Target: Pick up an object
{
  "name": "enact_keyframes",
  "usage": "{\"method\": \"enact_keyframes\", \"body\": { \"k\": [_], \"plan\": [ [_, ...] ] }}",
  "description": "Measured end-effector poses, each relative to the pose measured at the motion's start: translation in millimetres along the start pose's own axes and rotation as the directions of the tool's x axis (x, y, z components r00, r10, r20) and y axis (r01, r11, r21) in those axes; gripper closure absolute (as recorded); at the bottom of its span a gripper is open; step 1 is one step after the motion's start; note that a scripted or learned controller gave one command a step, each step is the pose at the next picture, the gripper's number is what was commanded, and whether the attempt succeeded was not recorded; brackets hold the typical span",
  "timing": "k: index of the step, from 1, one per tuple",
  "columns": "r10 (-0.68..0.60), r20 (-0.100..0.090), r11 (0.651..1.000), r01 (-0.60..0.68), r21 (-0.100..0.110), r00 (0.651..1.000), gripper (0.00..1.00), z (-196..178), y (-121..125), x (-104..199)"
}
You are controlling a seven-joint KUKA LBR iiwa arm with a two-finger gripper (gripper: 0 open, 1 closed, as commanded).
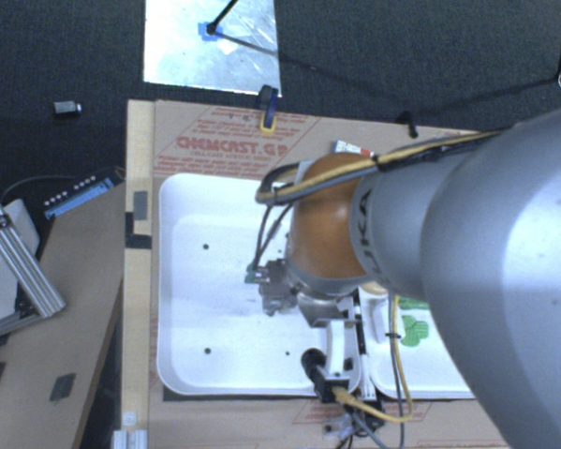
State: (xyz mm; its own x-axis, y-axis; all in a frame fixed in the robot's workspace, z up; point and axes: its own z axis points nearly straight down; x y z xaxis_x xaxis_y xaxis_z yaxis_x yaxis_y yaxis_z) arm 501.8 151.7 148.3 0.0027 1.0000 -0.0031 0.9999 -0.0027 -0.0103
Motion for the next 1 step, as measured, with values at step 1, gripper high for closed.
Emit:
{"method": "enact_keyframes", "body": {
  "k": [1],
  "plan": [
    [-0.008, -0.01, 1.0, 0.008, -0.028, 1.0, 1.0, -191.7, -11.3, -2.0]
  ]
}}
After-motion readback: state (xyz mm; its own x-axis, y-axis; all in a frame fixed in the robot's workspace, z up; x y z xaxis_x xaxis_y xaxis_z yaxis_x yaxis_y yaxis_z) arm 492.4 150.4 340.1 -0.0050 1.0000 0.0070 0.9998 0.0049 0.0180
